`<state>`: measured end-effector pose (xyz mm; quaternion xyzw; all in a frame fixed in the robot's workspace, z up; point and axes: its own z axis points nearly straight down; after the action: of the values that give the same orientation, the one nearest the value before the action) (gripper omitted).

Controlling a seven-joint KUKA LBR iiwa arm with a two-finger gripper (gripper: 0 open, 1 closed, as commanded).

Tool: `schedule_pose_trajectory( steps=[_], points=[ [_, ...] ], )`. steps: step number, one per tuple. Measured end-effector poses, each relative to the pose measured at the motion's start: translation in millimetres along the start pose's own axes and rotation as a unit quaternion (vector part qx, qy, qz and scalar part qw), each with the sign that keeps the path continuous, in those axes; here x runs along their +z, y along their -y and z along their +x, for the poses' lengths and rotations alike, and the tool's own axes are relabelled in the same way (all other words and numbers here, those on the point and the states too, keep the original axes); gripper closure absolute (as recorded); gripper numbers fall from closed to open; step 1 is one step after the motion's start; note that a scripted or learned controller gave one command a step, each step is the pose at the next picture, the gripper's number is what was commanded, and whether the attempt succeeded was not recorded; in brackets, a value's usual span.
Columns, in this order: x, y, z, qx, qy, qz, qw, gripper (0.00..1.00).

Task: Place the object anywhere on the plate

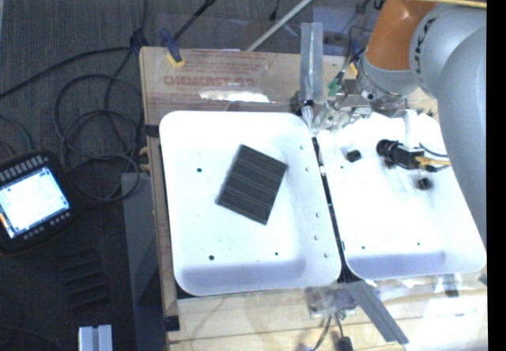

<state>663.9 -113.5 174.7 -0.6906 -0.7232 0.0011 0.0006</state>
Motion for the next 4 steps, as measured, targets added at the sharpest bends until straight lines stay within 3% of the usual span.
schedule_pose_trajectory(
  steps=[2, 3, 4],
  points=[
    [-8, -9, 114, -0.158, 0.001, 0.0, 0.9875, 1.0],
    [-8, -9, 114, -0.158, 0.0, 0.0, 0.9875, 0.0],
    [-48, -10, 124, -0.263, 0.001, -0.002, 0.9649, 0.0]
  ],
)
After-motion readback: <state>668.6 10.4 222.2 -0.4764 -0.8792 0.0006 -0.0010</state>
